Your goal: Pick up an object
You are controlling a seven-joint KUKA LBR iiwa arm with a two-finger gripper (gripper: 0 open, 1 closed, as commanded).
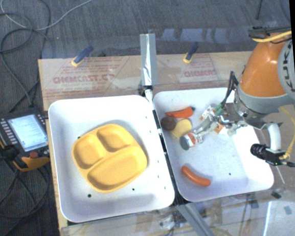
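Two white bins [67,199] are sitting on a cardboard-covered bench [108,74] (grey carpet around); the gripper [209,122] is hovering, grip unreadable.

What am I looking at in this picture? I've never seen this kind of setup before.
One camera looks down at a slant on a bench with two shallow white bins. The grey and orange shape at the right is a robot arm, reaching in with its claw over the right bin. That bin holds toy food: an orange carrot, a yellowish piece beside a brown one, a small can-like item near the claw, and a sausage. The left bin holds a yellow divided plate. Whether anything is gripped is unclear.
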